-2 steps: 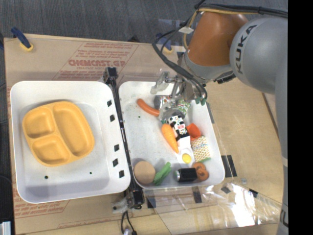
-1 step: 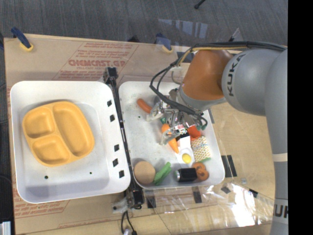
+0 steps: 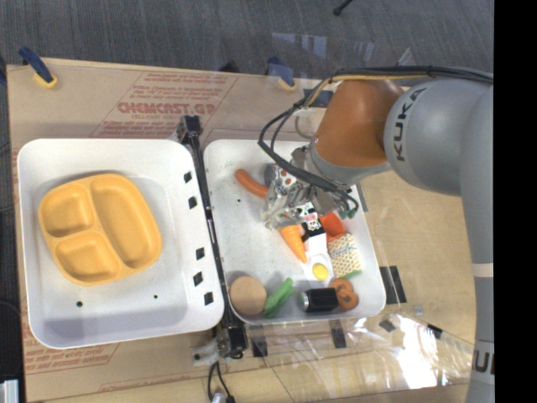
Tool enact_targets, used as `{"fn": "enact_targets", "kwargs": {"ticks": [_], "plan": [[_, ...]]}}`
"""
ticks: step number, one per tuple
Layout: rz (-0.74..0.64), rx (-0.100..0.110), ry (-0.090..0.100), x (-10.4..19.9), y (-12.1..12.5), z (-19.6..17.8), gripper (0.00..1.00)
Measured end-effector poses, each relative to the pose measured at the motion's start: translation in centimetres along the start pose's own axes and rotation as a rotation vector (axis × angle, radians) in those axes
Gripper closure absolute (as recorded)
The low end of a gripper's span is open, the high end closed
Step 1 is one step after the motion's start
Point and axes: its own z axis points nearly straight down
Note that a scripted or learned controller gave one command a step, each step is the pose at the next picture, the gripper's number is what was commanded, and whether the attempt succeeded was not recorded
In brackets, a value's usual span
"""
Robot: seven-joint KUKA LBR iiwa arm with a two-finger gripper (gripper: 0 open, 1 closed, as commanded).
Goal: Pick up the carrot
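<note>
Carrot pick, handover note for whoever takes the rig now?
Gripper: low in the right bin, just above the carrot; finger state unclear.
Carrot: lies mid-bin on the floor, beside the egg and the waffle. A sausage lies up-left of the gripper.
Left bin: holds the yellow tray.
Done: arm is over the carrot.
Left: grasp and lift; nothing shows it held yet.

A thick grey arm (image 3: 445, 133) is seen, marked with "KUKA" in dark letters. A glossy orange band (image 3: 352, 124) is fitted above the wrist. Black cables (image 3: 281, 128) are looped beside it, over a metallic gripper (image 3: 285, 200).
</note>
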Motion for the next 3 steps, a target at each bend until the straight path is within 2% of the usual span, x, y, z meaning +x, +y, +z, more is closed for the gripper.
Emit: {"fn": "enact_targets", "kwargs": {"ticks": [1, 2, 3], "plan": [[-0.001, 0.000, 0.000, 0.0, 0.0, 0.0, 0.00], [0.145, -0.003, 0.009, 5.4, -0.6, 1.3, 0.00], [0.134, -0.001, 0.002, 4.9, -0.4, 0.1, 1.00]]}}
